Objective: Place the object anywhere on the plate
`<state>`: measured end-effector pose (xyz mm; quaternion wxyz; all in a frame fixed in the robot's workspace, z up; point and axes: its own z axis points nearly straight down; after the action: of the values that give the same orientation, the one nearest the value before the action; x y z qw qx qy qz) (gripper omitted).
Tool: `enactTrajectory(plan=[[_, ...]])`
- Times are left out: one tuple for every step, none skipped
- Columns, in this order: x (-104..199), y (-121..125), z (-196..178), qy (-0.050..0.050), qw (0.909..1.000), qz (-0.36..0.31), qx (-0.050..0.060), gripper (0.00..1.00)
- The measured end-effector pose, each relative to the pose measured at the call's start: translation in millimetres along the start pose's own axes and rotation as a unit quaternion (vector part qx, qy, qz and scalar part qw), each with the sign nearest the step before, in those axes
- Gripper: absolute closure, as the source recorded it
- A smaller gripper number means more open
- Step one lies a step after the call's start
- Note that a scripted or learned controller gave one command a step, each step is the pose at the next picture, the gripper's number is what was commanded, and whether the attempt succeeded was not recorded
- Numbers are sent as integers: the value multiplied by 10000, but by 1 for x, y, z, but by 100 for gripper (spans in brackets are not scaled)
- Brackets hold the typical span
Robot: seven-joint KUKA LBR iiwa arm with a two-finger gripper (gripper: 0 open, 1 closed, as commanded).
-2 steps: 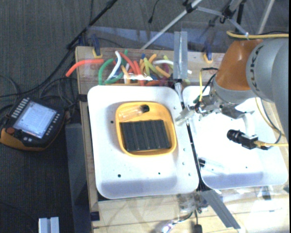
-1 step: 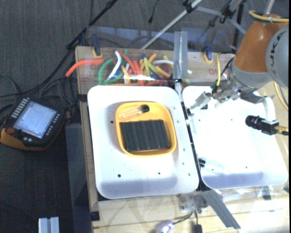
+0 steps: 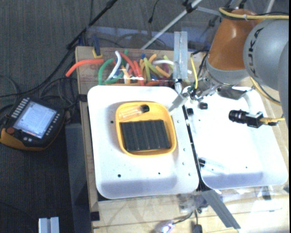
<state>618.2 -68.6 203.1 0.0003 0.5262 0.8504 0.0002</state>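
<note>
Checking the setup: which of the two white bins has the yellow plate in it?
The shallow white bin on the view's left: the rounded yellow plastic plate lies in it. The right bin lies under the arm.

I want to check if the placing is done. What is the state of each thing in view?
yellow plate: flat, right side up, in the left bin.
small clear tube with black cap: lying on its side on the plate's far part.
dark ribbed pad: flat on the plate.
gripper: at the left bin's far right corner, apart from the plate.
teach pendant: screen lit.
</note>
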Motion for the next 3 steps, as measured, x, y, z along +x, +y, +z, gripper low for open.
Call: enactTrajectory(plan=[[-35, 36, 19, -16, 9956, -933, 2, 0], [-75, 16, 41, 52, 9638, -2665, -112, 0], [-96, -2, 42, -10, 9503, -3112, -24, 0]])
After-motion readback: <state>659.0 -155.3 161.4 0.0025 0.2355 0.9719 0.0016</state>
